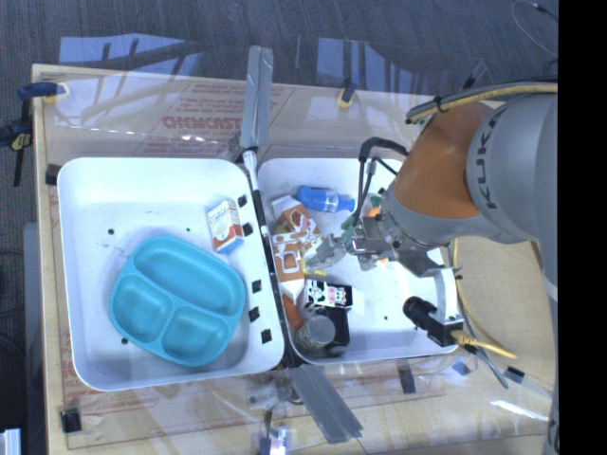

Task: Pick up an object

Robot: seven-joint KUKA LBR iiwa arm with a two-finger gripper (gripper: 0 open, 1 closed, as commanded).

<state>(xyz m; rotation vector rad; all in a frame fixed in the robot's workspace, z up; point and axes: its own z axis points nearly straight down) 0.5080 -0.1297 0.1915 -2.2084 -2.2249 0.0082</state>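
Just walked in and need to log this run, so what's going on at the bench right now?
The grey and orange arm reaches in from the right, with its gripper low over the clutter in the right bin, near a blue bottle and some small cartons. Nothing is visibly held. The left bin holds a blue divided tray and a small box.
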